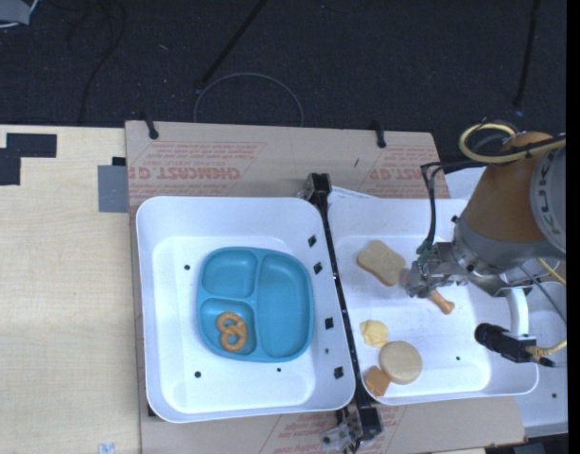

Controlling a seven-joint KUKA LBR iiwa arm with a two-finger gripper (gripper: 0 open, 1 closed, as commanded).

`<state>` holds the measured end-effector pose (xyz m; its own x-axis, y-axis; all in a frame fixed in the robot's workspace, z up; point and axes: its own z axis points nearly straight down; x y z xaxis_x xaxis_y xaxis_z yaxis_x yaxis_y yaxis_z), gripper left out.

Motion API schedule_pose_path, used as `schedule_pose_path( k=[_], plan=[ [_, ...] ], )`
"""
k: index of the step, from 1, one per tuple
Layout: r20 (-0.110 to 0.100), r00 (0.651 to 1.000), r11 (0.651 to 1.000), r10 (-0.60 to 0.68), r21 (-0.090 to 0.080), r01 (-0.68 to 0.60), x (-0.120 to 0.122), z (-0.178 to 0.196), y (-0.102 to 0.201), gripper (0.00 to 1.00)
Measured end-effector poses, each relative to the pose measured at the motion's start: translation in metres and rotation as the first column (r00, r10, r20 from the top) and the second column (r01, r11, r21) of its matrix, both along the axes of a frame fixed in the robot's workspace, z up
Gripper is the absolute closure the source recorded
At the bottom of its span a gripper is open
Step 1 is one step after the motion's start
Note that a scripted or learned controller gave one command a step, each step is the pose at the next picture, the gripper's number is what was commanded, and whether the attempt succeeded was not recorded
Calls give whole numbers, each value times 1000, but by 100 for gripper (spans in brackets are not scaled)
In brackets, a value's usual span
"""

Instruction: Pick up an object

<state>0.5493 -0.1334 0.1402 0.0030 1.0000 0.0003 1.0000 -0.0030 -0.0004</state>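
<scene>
The grey two-finger hand [424,284] sits low in the right white bin [460,378], just beside a tan bread-like slice [380,261] and a small orange stick-shaped piece [443,303]. Whether it is open or grips anything I cannot tell. Nothing looks lifted yet, so picking remains undone.

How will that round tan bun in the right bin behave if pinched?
The bun looks domed and smooth, so narrow fingers may slip off its curve. Probably light toy food. It touches an orange piece, which a push would likely shove along.
</scene>
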Motion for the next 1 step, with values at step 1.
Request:
schedule_pose_path(
  k=[1],
  plan=[
    [1, 1000, 1000, -5, -1, 5, -3, 44, -7, 100]
  ],
)
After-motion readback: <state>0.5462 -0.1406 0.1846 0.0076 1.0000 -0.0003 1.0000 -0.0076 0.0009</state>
